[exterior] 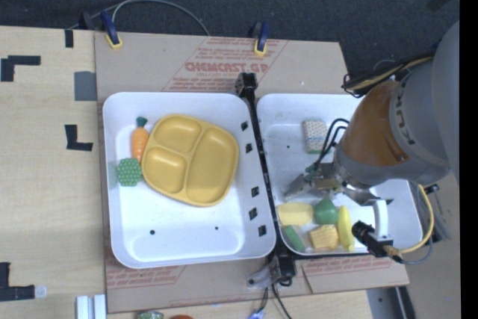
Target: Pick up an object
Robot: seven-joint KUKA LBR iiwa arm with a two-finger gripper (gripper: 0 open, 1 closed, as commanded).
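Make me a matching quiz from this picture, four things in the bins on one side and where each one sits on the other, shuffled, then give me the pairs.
Things:
1. yellow divided plate
2. toy carrot
3. pale block
4. gripper

Places:
A. right bin, far end, lying alone
B. middle of the left bin
C. right bin, above the pile of toy food
D. left bin, along the plate's left edge

Pairs: 1-B, 2-D, 3-A, 4-C

Yellow divided plate (189,159), orange carrot (139,141), green toy (128,172) seen in white left bin (123,231). Yellow corn (323,237), green piece (326,210) noted just below gripper (312,181).
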